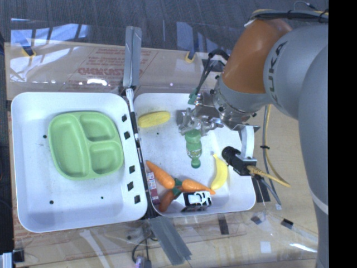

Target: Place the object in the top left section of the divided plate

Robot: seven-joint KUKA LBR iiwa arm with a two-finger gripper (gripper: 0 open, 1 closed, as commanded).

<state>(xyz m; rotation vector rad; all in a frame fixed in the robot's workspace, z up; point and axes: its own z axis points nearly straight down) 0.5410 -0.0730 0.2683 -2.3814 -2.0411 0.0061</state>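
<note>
**Ana:** Green moulded plastic is what I see first on the left: a divided plate [85,144] with three sections, lying flat in the shallow white left bin [33,205]. One long section runs down its left side and two smaller ones sit on its right.

**Ben:** Anything in those sections?

**Ana:** No, all three show bare green. Past the grey divider strip [133,60] between the bins comes the shallow white right bin [167,102], and that holds everything else.

**Ben:** Go on, from its left side.

**Ana:** A yellow ear of corn [153,118] lies near the top left corner. Lower down, two orange carrots [173,181] with green tops lie touching each other, and a small black-and-white toy car [197,200] sits just beside them against the near wall.

**Ben:** And the object to be moved?

**Ana:** A small green plastic bottle [193,147] is in the middle of the right bin, pointing down the view with its cap end lowest. The two-finger metal gripper [193,128] is right over its upper end, touching or nearly so.

**Ben:** Is it pinching the bottle?

**Ana:** I cannot tell; the fingers are lost in the metal clutter above the bottle. A yellow banana [220,173] lies just right of the bottle, and the grey arm with its orange band [254,49] fills the upper right.
</note>
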